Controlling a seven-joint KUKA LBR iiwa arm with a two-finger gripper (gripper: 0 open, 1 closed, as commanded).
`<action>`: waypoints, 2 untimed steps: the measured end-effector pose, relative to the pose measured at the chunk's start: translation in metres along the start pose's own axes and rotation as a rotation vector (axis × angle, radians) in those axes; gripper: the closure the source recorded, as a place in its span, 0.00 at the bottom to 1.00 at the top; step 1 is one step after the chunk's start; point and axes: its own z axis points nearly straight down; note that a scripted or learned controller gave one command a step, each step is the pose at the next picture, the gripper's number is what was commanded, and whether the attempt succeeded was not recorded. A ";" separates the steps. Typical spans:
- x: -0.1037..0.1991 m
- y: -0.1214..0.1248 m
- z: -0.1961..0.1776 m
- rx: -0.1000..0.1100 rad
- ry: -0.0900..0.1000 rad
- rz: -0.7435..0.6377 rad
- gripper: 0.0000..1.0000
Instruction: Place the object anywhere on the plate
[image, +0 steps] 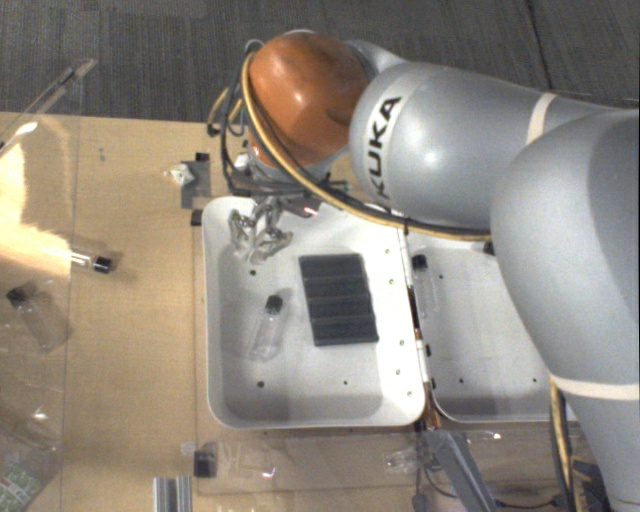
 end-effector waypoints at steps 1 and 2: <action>0.015 0.021 0.027 -0.001 0.000 -0.535 1.00; 0.037 -0.008 -0.061 0.000 0.000 -1.002 1.00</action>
